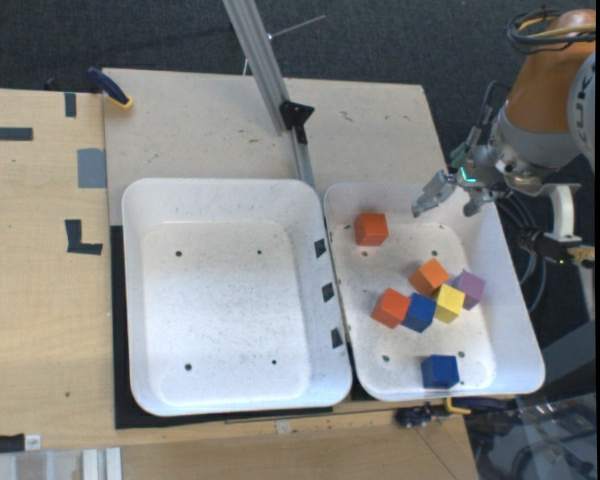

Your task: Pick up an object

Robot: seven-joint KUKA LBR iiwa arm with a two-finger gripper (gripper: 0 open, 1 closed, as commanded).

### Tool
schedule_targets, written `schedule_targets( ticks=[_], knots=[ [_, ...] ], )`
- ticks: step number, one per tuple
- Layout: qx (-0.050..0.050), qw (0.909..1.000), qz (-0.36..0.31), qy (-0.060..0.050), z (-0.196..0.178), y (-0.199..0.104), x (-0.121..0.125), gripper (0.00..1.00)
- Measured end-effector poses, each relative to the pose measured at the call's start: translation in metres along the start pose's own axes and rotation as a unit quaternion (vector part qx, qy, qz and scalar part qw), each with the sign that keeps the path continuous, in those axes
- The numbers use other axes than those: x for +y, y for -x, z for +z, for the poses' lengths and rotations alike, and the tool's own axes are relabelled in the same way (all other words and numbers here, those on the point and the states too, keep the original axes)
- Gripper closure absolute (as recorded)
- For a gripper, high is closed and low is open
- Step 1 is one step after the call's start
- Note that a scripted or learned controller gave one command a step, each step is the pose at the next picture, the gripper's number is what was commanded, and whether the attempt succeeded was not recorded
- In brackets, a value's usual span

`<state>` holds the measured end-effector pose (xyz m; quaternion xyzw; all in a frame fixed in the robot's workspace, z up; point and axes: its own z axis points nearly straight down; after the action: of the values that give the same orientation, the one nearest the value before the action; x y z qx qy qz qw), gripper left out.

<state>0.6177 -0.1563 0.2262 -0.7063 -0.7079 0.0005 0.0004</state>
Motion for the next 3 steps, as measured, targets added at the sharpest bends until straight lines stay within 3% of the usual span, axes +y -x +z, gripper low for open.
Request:
schedule_targets(
  ticks=[2,3],
  knots=[
    [0.000,1.0000,0.000,-0.003,0.109,0.000,0.003,0.00],
    [0.000,1.0000,0.000,-0.002,0.136,-0.001,0.002,0.00]
  ],
)
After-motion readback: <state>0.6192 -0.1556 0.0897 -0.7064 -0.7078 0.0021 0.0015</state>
